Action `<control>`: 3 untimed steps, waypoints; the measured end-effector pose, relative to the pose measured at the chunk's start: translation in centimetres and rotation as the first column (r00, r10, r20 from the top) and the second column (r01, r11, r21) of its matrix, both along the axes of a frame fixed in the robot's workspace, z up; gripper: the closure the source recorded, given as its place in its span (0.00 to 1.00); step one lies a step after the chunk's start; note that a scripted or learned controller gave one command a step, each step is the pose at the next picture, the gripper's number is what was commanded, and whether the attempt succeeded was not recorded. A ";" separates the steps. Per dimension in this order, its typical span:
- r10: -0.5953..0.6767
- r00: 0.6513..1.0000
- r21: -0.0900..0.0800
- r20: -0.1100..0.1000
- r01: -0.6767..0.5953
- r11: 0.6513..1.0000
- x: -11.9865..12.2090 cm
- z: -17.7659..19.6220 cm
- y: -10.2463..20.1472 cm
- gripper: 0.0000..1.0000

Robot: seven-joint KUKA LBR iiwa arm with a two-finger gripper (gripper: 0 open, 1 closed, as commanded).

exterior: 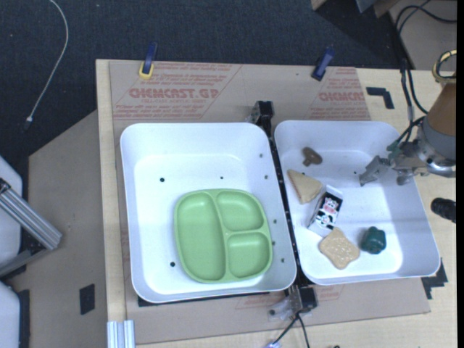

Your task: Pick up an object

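Two white bins sat side by side on the surface. The left bin (pixel 145 194) held a green divided plate (pixel 222 234) at lower centre of the frame. The right bin (pixel 413 263) held a small brown piece (pixel 312 156) near its top, a tan wedge (pixel 305 185) below it, a black-and-white carton (pixel 327 212), a toast-like slice (pixel 338 249) and a dark green object (pixel 374 240) toward the lower right. The gripper (pixel 371 174) hung over the right bin's upper right part, apart from these objects; whether its jaws stood wide or narrow could not be told.
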State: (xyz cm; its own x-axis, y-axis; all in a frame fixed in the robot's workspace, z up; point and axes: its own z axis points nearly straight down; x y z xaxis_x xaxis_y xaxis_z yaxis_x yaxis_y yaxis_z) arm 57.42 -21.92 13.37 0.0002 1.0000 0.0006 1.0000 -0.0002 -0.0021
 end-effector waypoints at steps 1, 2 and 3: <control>0.003 1.000 0.007 -0.002 -0.003 1.000 0.1 -5.1 0.3 0.00; 0.002 1.000 0.001 0.003 -0.002 1.000 0.1 -3.9 0.2 1.00; -0.001 1.000 -0.003 0.007 0.001 1.000 -0.5 0.8 -0.2 1.00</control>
